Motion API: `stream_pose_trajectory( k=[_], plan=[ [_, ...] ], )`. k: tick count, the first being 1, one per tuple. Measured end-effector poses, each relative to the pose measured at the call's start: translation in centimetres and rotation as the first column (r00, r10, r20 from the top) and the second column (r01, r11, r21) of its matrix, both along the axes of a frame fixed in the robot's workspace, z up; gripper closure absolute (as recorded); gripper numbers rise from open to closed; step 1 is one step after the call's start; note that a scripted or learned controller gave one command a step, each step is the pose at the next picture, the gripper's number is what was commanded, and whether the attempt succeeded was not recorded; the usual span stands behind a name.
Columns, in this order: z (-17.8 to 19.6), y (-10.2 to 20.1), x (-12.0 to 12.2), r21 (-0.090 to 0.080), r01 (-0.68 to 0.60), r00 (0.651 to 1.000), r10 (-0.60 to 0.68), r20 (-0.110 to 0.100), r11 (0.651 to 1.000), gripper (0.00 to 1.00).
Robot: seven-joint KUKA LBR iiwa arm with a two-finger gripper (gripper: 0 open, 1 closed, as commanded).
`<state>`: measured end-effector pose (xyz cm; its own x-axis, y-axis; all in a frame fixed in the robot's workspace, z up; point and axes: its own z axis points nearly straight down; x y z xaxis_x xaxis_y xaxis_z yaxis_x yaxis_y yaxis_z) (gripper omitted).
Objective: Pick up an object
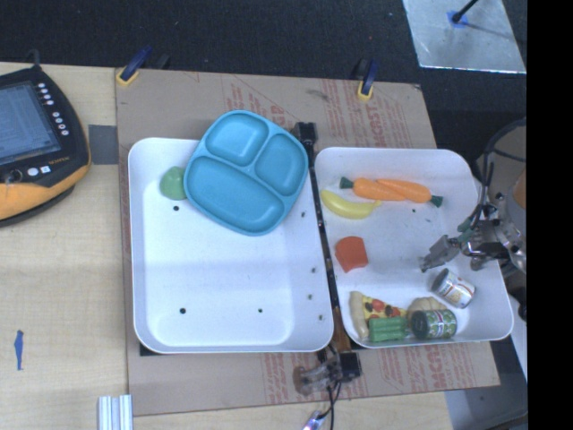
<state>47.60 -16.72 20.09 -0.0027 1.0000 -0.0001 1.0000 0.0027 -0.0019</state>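
Observation:
The right bin (407,161) holds an orange carrot (391,189) at the back, with a yellow banana (347,206) just left of it. A red block (351,253) lies near the bin's left wall. Along the front edge are a pizza slice (372,308), a green toy (387,331) and a dark green-labelled jar (434,322) on its side. A small silver can (453,288) lies near the right wall. My gripper (439,253) hangs low over the right bin's right side, just above and left of the silver can, and I see nothing held in it.
In the left bin (224,312) a blue divided plate (242,171) leans over the back right corner, partly covering a green round thing (172,183). An orange and black control pendant (36,146) rests on the bench at far left.

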Motion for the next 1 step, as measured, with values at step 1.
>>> stream_pose_trajectory(
  k=[1],
  plan=[
    [-11.02, -4.42, 7.99, 0.0, -0.004, 1.0, 0.004, -0.003, 1.0, 0.0]
  ],
)
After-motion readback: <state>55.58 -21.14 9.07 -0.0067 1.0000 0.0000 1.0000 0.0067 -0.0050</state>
